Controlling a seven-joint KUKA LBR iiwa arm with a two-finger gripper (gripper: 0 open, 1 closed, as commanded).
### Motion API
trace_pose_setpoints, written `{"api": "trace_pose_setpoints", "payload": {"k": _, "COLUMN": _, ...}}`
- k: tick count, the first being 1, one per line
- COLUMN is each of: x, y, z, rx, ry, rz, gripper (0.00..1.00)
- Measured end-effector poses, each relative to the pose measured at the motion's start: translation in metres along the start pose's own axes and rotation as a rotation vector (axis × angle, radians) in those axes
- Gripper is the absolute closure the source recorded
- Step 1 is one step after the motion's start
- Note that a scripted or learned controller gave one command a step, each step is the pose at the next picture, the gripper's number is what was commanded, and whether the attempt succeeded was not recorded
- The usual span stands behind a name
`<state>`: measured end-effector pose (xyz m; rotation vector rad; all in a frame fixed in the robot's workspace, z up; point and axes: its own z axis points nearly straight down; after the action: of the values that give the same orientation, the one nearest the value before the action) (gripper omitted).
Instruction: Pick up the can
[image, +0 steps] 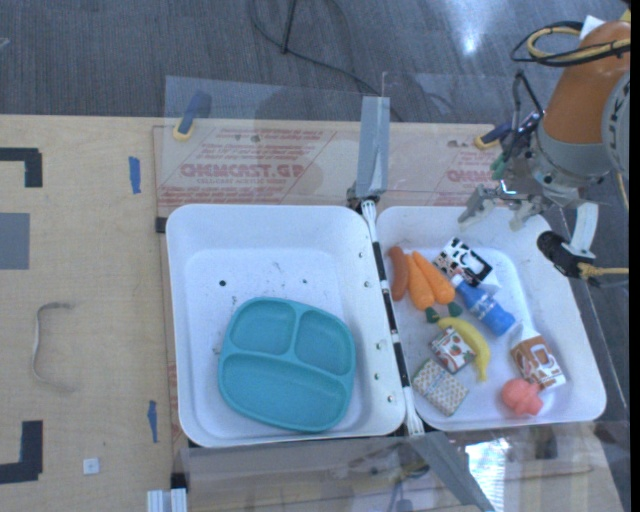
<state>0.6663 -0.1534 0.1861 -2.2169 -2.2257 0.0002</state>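
Observation:
In the right bin (590, 400), a short brown and white can (537, 362) lies near the front right, next to a pink ball (520, 397). A blue cylinder with a white cap (488, 306) lies on its side mid-bin. My gripper (500, 207) hangs over the bin's far edge, above and behind a black and white carton (465, 262). Its fingers are spread open with nothing between them. The gripper is well apart from the can.
Two carrots (420, 278), a banana (468, 340), a small fruit box (451, 351) and a checkered block (440, 387) also lie in the right bin. The left bin (200, 240) holds a teal divided plate (288, 364). A grey post (373, 145) stands behind the bins.

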Motion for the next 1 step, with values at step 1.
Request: {"api": "trace_pose_setpoints", "payload": {"k": 1, "x": -0.0103, "y": -0.0537, "z": 0.0900, "rx": -0.002, "ry": -0.001, "rz": -0.375, "gripper": 0.00}}
